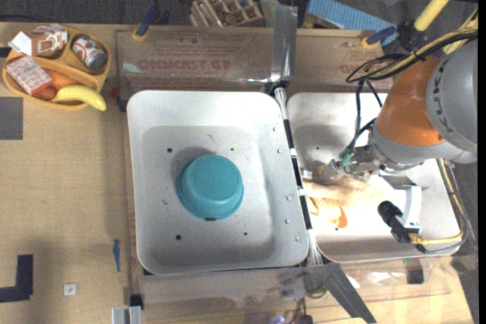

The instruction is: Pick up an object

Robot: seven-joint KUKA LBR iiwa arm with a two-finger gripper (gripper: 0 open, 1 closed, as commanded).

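Where the arm [425, 117] enters from the right, its grey body and orange band lie over the right bin [323, 111], and the gripper [336, 168] sits low in that bin, near the wall it shares with the left bin [152, 125]. Gripper state: cannot be told, since its tip is small and blurred at this angle; nothing can be seen held in it.

Right bin: a flat pale object [325, 203] with orange patches lies on the floor just below the gripper, close to the left wall. An orange piece [342, 220] lies beside it, toward the near edge. Whether the gripper touches either one is unclear.

Left bin: a teal bowl [211, 186] rests upside down near the middle of the floor, well apart from the gripper and clear of all four walls.

Surroundings: a cardboard panel [197, 61] stands behind both bins. On the bench [61, 201], at far left, a yellow tray [14, 75] holds a banana [82, 95], small boxes and cans.
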